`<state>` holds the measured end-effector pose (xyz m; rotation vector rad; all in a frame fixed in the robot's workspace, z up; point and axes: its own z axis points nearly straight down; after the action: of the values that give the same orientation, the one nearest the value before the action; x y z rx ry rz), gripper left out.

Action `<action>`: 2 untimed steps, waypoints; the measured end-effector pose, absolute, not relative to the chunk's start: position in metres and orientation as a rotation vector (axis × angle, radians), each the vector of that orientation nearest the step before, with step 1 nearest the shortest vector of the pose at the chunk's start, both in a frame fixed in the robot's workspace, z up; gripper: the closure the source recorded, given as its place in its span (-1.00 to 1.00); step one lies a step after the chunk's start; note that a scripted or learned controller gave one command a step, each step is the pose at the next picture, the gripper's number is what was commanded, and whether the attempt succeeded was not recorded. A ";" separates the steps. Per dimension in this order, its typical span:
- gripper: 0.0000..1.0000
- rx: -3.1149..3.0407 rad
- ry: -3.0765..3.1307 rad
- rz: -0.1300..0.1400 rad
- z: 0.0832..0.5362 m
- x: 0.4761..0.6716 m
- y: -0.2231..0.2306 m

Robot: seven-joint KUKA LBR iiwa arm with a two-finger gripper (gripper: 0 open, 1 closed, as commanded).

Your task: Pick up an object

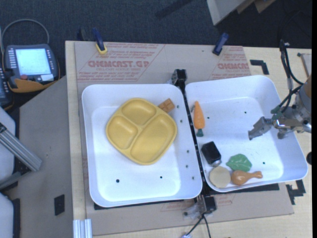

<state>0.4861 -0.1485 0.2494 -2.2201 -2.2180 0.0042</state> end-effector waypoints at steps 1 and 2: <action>-1.00 -2.222 -2.222 0.000 0.251 0.487 -0.149; -1.00 -2.221 -2.220 0.001 0.195 0.496 -0.148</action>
<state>0.4956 -0.1481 0.1954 -2.2213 -2.2199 0.0007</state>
